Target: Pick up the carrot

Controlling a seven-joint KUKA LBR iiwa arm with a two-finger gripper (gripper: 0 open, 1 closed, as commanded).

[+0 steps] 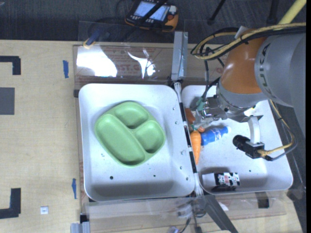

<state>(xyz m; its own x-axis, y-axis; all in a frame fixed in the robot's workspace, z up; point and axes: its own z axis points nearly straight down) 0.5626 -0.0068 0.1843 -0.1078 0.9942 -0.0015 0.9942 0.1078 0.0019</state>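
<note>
A pale wooden worktop (39, 130) carries 2 shallow white bins side by side. The grey arm (272, 62), with its orange band, reaches in from the right and bends down over the right bin (272, 174). Its claw (200, 116) hangs at that bin's left wall, just above the carrot; whether it is open or closed cannot be told. The left bin (126, 178) holds 1 green divided tray (129, 132). The carrot (195, 144) lies along the right bin's left wall, beside a blue bottle (214, 135).
</note>
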